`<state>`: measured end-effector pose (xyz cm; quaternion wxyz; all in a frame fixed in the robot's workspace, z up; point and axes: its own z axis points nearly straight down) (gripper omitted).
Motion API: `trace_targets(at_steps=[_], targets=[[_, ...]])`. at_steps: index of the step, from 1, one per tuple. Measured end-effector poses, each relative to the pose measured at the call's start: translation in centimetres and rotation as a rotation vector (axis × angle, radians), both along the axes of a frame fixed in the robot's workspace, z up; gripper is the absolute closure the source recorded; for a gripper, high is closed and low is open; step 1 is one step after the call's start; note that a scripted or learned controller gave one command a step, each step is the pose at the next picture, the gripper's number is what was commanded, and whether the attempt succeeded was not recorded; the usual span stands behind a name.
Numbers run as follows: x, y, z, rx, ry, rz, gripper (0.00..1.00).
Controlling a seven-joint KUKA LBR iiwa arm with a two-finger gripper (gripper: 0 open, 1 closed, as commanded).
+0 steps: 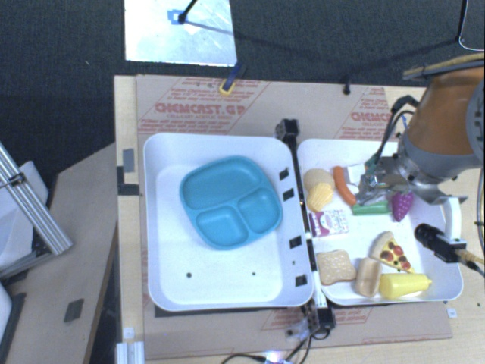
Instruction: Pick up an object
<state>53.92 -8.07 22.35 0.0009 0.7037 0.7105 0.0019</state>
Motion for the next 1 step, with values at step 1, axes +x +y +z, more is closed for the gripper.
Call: trace_targets(at_steps=[1], targets=[[2.76,4.4,-0.36,0.0,0.0,-0.001,1.0]])
